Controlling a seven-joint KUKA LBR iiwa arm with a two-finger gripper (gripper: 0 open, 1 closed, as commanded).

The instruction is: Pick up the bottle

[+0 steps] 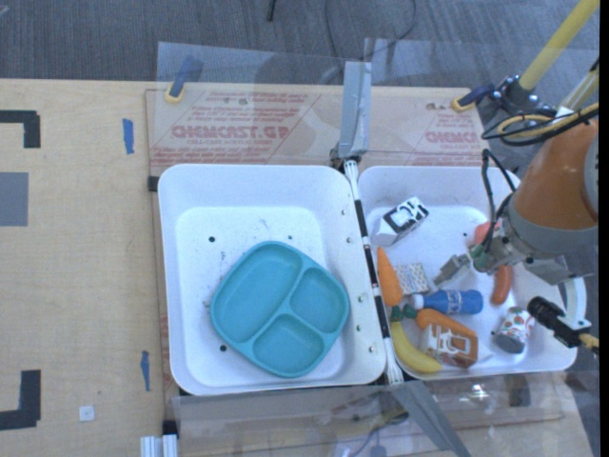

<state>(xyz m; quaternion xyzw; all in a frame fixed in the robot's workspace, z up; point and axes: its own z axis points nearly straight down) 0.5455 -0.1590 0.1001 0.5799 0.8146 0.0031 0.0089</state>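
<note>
Bottle (451, 302) — blue body, white neck — lying sideways in right bin (447, 187).

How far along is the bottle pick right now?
Done: the gripper is over the right bin, just above the blue bottle. In hand: nothing; the bottle lies flat on the bin floor between the carrot and the banana. Left: descend, grasp the bottle and lift it.
</note>
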